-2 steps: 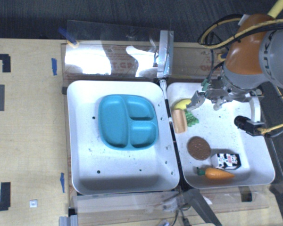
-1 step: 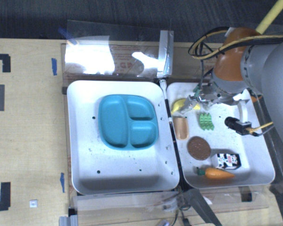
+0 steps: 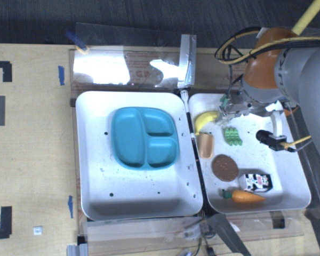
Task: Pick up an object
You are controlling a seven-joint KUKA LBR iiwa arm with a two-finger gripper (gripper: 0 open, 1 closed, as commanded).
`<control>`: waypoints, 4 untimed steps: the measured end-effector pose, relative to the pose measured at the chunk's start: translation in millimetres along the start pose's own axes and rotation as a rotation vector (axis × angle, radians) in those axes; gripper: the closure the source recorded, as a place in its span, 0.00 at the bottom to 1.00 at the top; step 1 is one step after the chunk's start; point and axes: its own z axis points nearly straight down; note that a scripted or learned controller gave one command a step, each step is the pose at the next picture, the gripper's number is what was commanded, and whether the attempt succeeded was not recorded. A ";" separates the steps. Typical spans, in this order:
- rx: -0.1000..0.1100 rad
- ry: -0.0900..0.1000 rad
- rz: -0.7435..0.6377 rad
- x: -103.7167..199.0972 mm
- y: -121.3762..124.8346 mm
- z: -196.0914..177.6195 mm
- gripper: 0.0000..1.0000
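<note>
The jaws' state cannot be told; the gripper [image 3: 225, 111] hangs over the right bin [image 3: 296, 188], a banana [image 3: 204, 120] just left, green toy [image 3: 232, 136] just below. Left bin [image 3: 90, 159] holds a blue tray [image 3: 145, 137].

Tabletop [image 3: 26, 159] looks like pale matt wood, fine grain. 2 bins: left bin [image 3: 90, 185] and right bin [image 3: 293, 180] both smooth white plastic, slight sheen, left one speckled with dark marks. Blue divided tray [image 3: 144, 137] is smooth matt plastic. Clear panel [image 3: 122, 63] behind the bins is glossy, strong glare. Arm shell [image 3: 304, 68] smooth grey, orange band [image 3: 264, 68] semi-gloss. Brown disc [image 3: 224, 167] looks dull, rough.
</note>
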 end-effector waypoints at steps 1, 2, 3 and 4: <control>0.001 0.000 0.000 0.1 -0.3 0.6 0.00; 0.001 0.000 0.000 0.1 -0.3 0.6 0.00; 0.005 0.003 -0.016 -8.6 -24.2 12.5 0.00; -0.002 0.000 -0.015 -10.0 -21.9 -0.7 1.00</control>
